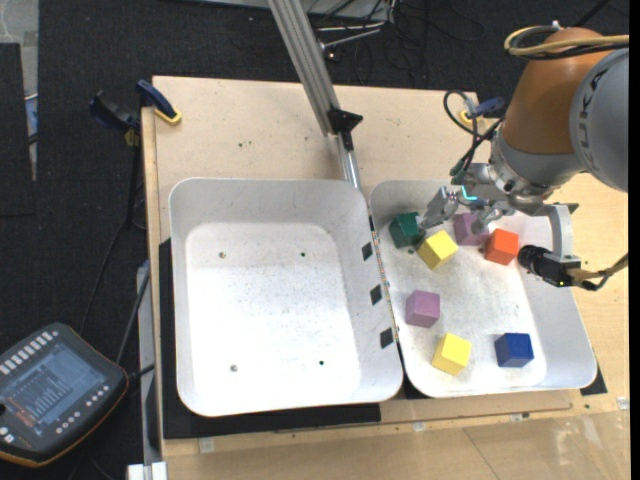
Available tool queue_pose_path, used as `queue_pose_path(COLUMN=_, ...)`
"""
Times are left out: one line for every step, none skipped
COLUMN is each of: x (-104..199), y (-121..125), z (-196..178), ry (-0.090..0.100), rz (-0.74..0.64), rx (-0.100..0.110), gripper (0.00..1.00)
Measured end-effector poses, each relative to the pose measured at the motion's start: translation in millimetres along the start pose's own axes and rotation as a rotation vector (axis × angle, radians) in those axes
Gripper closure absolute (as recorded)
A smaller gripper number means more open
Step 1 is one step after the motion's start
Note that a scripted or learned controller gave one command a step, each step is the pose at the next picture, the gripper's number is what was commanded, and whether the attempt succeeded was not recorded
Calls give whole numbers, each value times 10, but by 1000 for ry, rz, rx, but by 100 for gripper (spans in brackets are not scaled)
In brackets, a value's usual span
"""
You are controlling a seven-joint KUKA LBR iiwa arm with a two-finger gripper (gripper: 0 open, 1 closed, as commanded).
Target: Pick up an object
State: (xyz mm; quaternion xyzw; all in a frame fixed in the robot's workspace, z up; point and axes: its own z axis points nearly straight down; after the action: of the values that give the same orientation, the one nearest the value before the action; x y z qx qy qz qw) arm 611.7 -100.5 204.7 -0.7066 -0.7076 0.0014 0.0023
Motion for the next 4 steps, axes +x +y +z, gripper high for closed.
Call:
queue_pose_path(x=-3, y=5, z=-21, ry=-1, rz=1, rx=-4, gripper=0)
queue_pose_path(x=-47, y=-32, z=426, ry=-1, rz=2, rx=0, gripper=0)
queue_pose_path(x=-140, y=5, z=840, ry=-6, rz=3, rx=-10, gripper=0)
queue_pose_path(x=-150, y=21, z=1083, ry=-4, rz=2, rx=-9, gripper=0)
